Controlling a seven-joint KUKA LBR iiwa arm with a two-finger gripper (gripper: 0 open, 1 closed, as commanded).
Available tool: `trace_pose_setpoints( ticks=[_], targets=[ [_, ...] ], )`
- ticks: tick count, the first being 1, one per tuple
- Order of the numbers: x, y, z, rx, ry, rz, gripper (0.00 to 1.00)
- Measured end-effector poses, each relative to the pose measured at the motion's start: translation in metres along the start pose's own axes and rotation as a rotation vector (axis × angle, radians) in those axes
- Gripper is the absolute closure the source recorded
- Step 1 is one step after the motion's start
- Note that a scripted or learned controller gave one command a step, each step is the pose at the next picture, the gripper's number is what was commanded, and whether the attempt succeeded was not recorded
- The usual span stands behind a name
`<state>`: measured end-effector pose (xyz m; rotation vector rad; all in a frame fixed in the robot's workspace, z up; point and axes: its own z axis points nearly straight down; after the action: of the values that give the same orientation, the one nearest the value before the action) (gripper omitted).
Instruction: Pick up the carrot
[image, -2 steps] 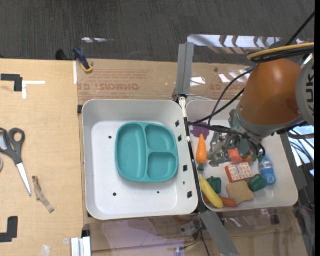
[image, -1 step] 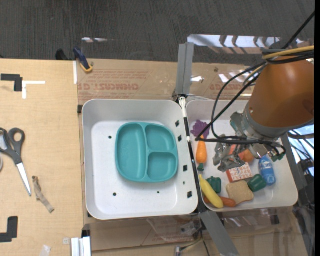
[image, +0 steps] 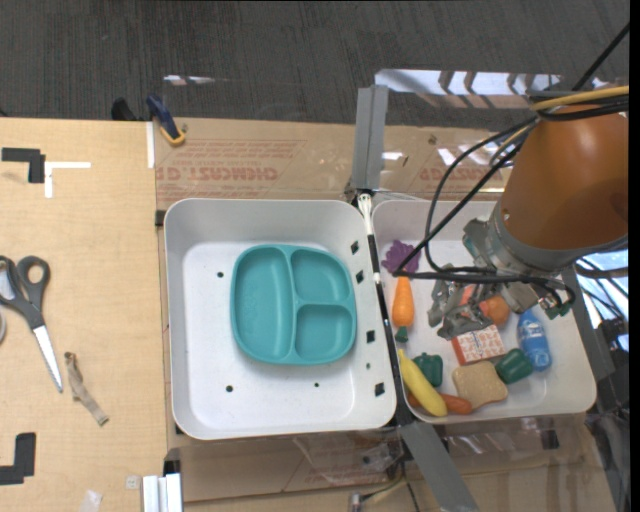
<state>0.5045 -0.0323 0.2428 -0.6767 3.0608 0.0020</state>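
End effector is seen over the right bin; whether it is wide or narrow cannot be told. Carrot lies left beside it, so the crowded banana could be taken by mistake.

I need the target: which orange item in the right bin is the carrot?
The carrot is the tapered orange piece with a green top, by the bin's left wall, above the banana; another orange piece sits under the gripper.
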Motion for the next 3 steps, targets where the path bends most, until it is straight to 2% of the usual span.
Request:
trace_pose_setpoints(
  ticks=[1, 2, 3],
  targets=[
    [-0.002, -0.020, -0.033, -0.001, 0.002, -0.382, 1.00],
    [-0.016, -0.048, -0.020, 0.000, 0.003, -0.098, 1.00],
    [-0.014, -0.092, 0.090, -0.002, 0.007, 0.029, 1.00]
  ],
)
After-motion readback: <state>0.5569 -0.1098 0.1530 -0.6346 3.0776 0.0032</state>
